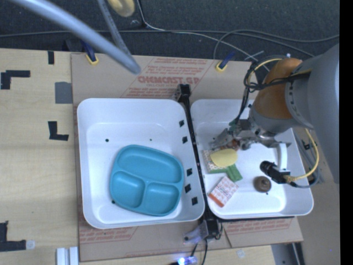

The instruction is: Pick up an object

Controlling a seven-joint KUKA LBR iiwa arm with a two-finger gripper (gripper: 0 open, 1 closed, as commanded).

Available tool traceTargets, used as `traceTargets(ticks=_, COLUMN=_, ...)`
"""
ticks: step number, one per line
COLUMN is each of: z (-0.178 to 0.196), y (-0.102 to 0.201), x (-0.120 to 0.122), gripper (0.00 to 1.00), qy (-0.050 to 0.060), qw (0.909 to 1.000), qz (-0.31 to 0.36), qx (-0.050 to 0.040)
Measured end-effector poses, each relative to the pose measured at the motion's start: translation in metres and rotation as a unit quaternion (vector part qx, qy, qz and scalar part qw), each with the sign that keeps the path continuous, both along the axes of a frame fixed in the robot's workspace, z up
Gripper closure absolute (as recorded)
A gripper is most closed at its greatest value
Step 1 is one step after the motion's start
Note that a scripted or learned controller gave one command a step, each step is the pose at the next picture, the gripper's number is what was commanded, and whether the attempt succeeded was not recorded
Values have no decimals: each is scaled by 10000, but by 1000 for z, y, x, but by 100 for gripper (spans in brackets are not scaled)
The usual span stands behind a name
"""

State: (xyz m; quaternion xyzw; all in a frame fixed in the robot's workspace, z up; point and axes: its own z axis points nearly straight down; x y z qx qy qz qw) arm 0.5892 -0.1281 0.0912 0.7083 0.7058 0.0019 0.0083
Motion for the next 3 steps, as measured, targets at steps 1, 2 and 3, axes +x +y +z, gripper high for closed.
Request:
traceTargets(ticks=1, z=5, y=4, x=-3, gripper=100, qy=54, qw=10000, qz=28, qx=28)
traceTargets(ticks=2, z=67, y=6, x=-3, gripper=100, qy=59, qw=10000, qz=25, qx=43)
traceTargets(ticks=3, z=111, y=12, x=-3, gripper=100, qy=56, qw=10000, qz=26, qx=43)
